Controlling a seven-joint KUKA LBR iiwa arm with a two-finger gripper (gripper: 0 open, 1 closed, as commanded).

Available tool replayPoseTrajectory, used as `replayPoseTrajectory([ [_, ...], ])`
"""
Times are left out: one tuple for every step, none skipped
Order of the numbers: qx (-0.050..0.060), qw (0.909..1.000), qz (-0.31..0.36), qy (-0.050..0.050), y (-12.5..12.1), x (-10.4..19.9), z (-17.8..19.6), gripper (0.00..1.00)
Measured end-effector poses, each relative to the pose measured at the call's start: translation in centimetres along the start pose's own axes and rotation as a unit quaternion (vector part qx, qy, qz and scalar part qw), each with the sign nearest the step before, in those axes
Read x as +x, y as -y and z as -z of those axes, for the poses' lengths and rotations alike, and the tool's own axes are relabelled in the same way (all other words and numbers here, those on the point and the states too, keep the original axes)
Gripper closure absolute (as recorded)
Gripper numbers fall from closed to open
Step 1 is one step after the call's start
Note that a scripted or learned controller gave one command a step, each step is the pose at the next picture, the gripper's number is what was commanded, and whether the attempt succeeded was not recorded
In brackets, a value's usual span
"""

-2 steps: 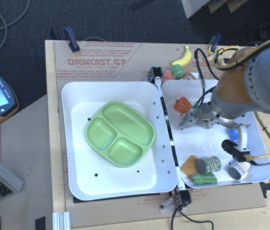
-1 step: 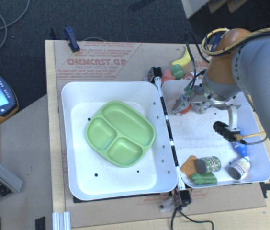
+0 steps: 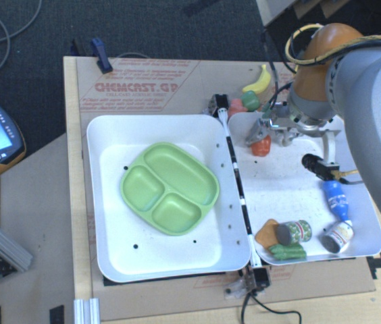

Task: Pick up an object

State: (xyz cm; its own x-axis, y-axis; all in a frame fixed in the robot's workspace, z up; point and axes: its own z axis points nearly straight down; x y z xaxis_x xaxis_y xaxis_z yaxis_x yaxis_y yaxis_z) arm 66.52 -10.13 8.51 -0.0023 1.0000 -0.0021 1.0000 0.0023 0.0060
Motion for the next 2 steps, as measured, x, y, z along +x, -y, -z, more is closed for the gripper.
replayPoseTrajectory([
  [0.001,1.0,-0.001,0.0,-0.2,0.8,0.0,0.0],
  [0.0,1.0,0.0,0.001,-0.3,0.8,1.1,1.0],
])
